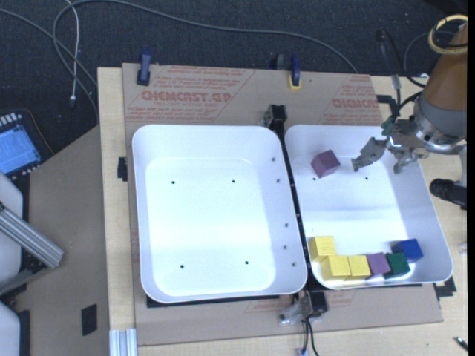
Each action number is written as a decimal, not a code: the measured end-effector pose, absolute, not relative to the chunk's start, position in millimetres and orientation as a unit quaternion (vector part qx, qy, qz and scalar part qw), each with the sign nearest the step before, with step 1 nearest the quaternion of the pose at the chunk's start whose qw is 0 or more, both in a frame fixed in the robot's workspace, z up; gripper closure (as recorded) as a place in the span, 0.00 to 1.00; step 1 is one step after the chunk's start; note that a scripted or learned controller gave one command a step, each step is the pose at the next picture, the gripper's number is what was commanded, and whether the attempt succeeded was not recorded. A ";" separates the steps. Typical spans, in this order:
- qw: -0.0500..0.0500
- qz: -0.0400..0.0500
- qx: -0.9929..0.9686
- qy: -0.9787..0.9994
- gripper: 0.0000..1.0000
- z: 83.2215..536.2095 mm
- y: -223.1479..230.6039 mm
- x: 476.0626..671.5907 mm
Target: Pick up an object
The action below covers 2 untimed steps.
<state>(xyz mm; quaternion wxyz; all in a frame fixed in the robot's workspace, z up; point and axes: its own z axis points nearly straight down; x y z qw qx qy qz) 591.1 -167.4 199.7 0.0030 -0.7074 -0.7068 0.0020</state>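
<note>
Up at the right of the frame, the grey arm (445,102) with its orange band reaches in over the right bin (415,221), and its gripper (386,156) hangs above the bin's upper right part. Its two fingers (369,154) are spread wide apart with nothing between them; one points toward the left, the other sits closer to the bin's right wall.

Just left of the gripper, apart from it, a purple block (325,162) lies alone on the white floor in the upper left part of the right bin, a little tilted.

Along the lower edge of the same bin a row of blocks sits close together: a yellow block (322,246) at the left end, two more yellow blocks (347,266) beside it, then a light purple block (378,262), a green block (398,264) and a blue block (409,250) at the right end, slightly higher in the frame.

The left bin (215,213) lies beside the right one, their inner walls nearly touching. Both rest on a brown board (245,91) with red lettering, held at its upper edge by blue clamps (145,67), on the pale surface (115,273).
</note>
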 end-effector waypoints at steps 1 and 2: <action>0.000 0.000 -0.707 -0.707 0.00 203.8 -167.2 592.8; 0.002 0.001 -0.707 -0.707 0.00 141.9 -169.0 588.1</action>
